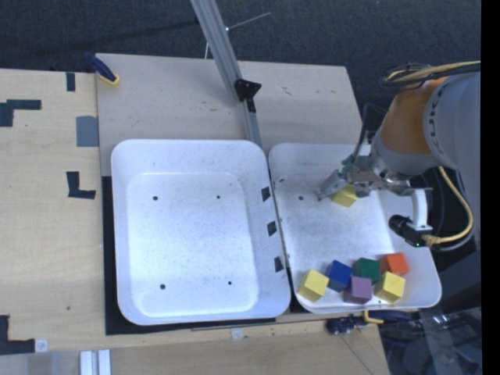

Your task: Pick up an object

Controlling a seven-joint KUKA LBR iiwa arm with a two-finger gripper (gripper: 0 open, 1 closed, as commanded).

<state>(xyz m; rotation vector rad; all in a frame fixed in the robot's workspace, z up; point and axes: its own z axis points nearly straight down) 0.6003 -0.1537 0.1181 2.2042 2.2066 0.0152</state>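
We see the pale wooden desk (47,209) carrying two white bins: left bin (191,229) beside right bin (312,225), touching, near the desk's front edge.

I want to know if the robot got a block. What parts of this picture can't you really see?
- The gripper in the camera view: too small and blurry to judge its grasp.
- The yellow block beside it: held or just touched, unclear.
- The green block: partly covered by the purple block.

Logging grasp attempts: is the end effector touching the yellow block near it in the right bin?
Cannot tell. In the camera view the end effector overlaps the yellow block, but the slanted view shows neither clear contact nor a gap.
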